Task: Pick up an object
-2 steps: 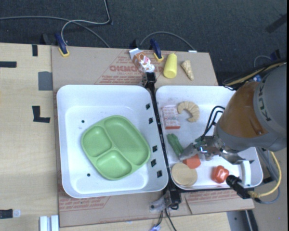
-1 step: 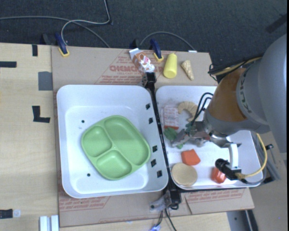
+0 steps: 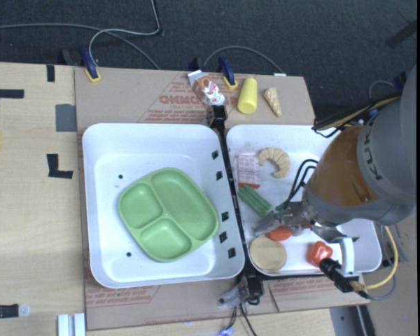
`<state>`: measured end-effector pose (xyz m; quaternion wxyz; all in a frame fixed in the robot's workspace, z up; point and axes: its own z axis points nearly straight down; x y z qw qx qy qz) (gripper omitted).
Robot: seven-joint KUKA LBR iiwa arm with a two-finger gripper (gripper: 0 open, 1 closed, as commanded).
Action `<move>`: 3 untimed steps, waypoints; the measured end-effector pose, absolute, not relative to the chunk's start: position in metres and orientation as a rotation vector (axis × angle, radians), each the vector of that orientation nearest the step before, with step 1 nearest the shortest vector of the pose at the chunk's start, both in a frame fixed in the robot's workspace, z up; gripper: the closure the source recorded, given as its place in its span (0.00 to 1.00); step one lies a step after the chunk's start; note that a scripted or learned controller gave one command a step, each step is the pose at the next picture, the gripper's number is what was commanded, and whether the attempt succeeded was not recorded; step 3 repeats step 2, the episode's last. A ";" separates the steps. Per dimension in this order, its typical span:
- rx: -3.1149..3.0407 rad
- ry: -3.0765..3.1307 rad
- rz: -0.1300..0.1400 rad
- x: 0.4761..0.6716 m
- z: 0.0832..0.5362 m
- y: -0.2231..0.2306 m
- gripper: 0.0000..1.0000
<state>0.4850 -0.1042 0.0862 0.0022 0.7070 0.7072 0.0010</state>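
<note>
My gripper (image 3: 273,222) is low in the right bin (image 3: 369,260), with the grey and orange arm coming in from the right. Its fingers look open, lying just above an orange-red rounded item (image 3: 281,234) and beside a green stick-shaped item (image 3: 253,199); nothing shows between them. A round tan disc (image 3: 267,255) lies in front of the gripper. A red item (image 3: 319,252) sits to its right. A croissant (image 3: 274,159) and a small pale packet (image 3: 248,166) lie at the bin's far end.
The left bin (image 3: 92,187) holds a green divided plate (image 3: 168,214). Beyond the bins on the cardboard lie a yellow bottle (image 3: 247,95), a tan cone (image 3: 272,101) and a small printed packet (image 3: 206,87). The arm's bulk covers the right bin's right side.
</note>
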 end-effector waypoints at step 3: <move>2.219 2.224 -0.002 0.600 0.184 -0.045 1.00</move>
